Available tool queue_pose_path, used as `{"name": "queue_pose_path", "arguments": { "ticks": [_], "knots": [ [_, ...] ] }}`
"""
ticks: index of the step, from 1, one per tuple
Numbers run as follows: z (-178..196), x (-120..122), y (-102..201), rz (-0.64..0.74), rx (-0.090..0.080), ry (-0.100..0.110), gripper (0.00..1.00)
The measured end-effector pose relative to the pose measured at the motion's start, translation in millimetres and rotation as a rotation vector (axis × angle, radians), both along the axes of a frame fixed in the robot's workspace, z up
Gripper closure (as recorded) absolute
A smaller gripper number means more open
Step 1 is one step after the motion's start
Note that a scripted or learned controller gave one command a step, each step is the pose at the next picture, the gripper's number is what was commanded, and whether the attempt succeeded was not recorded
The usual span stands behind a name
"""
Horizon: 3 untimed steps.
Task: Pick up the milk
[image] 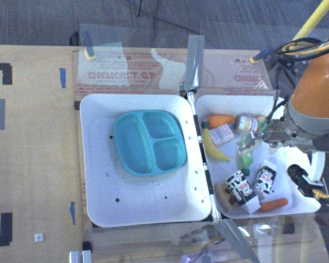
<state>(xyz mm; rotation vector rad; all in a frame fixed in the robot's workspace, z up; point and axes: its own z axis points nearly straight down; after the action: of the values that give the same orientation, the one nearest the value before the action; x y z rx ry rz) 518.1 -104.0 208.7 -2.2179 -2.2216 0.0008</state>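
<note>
Two small milk cartons with black-and-white cow patches lie in the right bin (296,201) near its front. One carton (239,186) is tilted on its side, and the other (266,179) stands just to its right. My gripper (261,132) hangs over the back half of the same bin, beside a small jar (244,123) and above a green bottle (245,159). It is well behind both cartons and touches neither. Nothing is seen held in it.
The right bin also holds a carrot (221,120) at the back, a banana (213,147), a white packet (222,134) and a second carrot (274,204) at the front. A blue divided plate (150,142) lies in the left bin (98,190).
</note>
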Motion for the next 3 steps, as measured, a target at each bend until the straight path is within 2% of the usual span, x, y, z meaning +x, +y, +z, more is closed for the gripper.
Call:
{"name": "queue_pose_path", "arguments": {
  "ticks": [1,2,3],
  "knots": [
    [-21.5,-34.8,-52.0,-0.046,0.000,-0.001,0.00],
    [-16.7,-37.5,-97.9,0.164,-0.003,-0.006,0.00],
    [-114.7,-29.3,-60.3,0.179,-0.002,-0.005,0.00]
  ]
}}
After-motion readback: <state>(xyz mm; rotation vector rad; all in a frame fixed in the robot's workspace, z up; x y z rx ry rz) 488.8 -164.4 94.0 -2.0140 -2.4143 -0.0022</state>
